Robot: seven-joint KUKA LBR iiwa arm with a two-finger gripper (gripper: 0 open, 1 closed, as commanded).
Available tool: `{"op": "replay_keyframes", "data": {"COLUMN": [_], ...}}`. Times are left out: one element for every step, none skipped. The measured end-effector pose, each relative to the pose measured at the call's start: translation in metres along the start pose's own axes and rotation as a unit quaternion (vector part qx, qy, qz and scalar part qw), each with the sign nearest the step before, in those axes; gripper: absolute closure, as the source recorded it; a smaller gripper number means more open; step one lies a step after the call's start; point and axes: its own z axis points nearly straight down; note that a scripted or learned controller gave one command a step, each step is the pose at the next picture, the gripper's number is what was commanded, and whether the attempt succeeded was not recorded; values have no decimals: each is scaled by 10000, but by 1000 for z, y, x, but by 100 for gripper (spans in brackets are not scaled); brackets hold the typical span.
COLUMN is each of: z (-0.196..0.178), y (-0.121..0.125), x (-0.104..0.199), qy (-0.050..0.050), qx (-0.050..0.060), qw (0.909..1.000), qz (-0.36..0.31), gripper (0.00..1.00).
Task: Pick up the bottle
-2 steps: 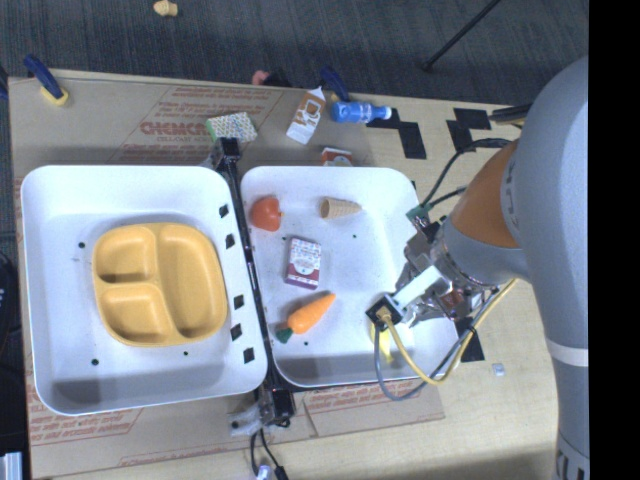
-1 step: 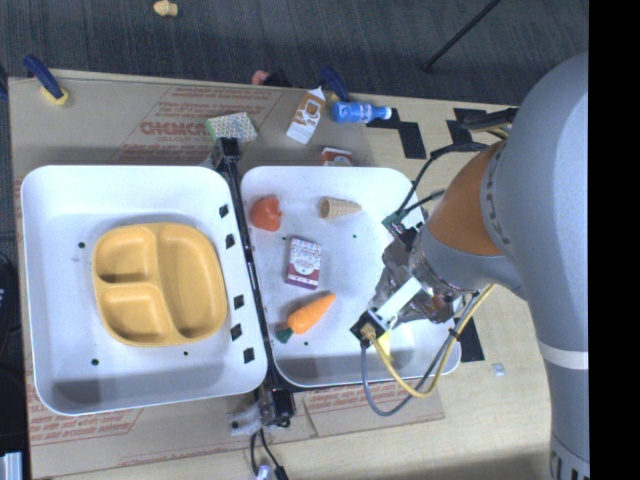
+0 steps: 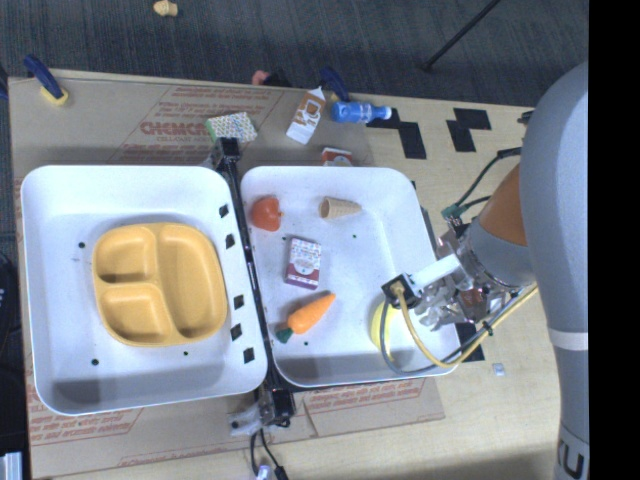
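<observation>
One blue bottle [image 3: 358, 113] lies beyond the two bins; the right bin [image 3: 400, 183] holds one carrot [image 3: 309, 313], one tomato [image 3: 265, 213], one cone [image 3: 339, 207], one carton [image 3: 303, 261]; the gripper's [image 3: 432, 311] state I cannot tell.

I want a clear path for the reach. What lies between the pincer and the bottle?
In the camera view, between the pincer and the blue bottle lie bare bin floor, the bin's far rim and bench cardboard; the cone sits just left.

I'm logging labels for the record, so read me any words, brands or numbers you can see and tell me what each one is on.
"CHEMC...", red print, cut off: cardboard under the bins.
Red print on the cardboard's front edge: too blurred to read.
Small carton in the right bin: print too small.
Carton beside the bottle: unreadable.
Bottle: no legible label.
</observation>
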Motion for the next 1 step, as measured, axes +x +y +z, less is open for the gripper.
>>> {"op": "replay_keyframes", "data": {"z": [-27], "y": [-45], "x": [10], "qy": [4], "qx": [4], "qw": [9999], "qz": [-140], "gripper": [100]}}
